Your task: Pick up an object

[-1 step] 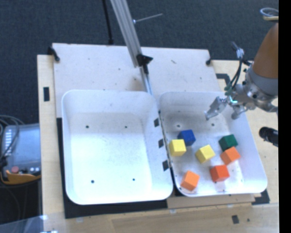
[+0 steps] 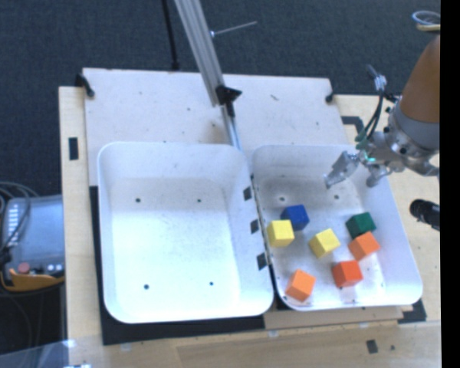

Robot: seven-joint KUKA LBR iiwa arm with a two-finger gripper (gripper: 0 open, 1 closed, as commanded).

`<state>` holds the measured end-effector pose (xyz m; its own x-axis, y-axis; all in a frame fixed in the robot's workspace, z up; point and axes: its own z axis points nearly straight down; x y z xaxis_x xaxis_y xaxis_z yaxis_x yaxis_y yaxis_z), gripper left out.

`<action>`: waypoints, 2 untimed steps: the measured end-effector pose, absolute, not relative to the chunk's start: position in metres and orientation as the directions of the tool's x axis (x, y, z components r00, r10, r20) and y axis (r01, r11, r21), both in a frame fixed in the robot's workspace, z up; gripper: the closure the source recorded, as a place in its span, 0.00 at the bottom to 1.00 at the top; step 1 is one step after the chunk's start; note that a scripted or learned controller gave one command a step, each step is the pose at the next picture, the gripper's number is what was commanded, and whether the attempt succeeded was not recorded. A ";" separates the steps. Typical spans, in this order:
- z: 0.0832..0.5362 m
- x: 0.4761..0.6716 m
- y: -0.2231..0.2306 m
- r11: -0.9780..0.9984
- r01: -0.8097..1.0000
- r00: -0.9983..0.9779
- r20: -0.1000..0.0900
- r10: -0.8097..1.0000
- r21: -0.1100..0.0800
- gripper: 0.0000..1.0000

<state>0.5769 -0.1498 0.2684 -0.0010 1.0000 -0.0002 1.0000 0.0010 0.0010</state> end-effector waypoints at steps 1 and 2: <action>0.205 0.578 -0.153 -0.002 1.000 0.002 -0.001 1.000 -0.005 0.00; 0.142 0.576 -0.151 -0.004 1.000 0.004 0.000 1.000 -0.006 0.00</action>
